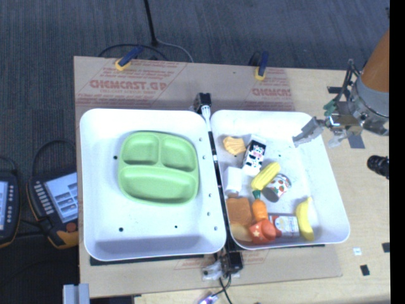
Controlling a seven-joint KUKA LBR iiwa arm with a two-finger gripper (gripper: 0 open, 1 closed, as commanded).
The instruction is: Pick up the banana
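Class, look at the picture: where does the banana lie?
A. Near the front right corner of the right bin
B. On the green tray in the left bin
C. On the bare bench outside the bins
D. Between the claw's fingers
A: the banana lies near the right bin's front right corner, beside the other toy foods.

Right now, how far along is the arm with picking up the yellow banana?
Nothing looks done yet: the yellow banana lies untouched at the near right of the right white bin, beside the small carton. In hand: the two-finger gripper hangs over the bin's far right rim, well away from the banana. Left: move over the banana, descend, grasp, lift.
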